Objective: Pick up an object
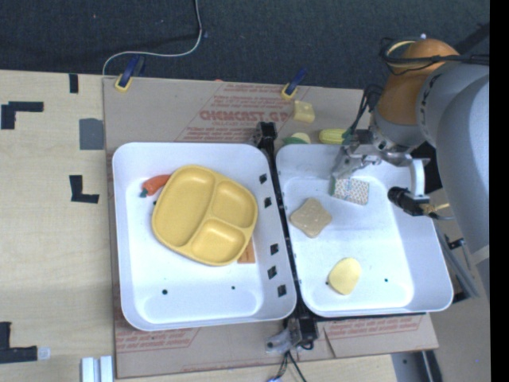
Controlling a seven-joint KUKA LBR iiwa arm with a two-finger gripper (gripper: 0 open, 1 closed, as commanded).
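Observation:
My gripper (347, 178) hangs over the back of the right bin (398, 293), on the grey arm reaching in from the right. A small speckled white block (353, 190) sits tilted between its fingers, just below the metal wrist parts. A tan square pad (310, 216) lies a little to the left of and nearer than the block. A round pale yellow piece (344, 276) lies near the bin's front.
The left bin (135, 293) holds a yellow divided plate (205, 214) with an orange item (155, 184) peeking out at its back left. Small yellow and green pieces (303, 114) lie on the cardboard behind the bins. The black divider (278, 229) runs between the bins.

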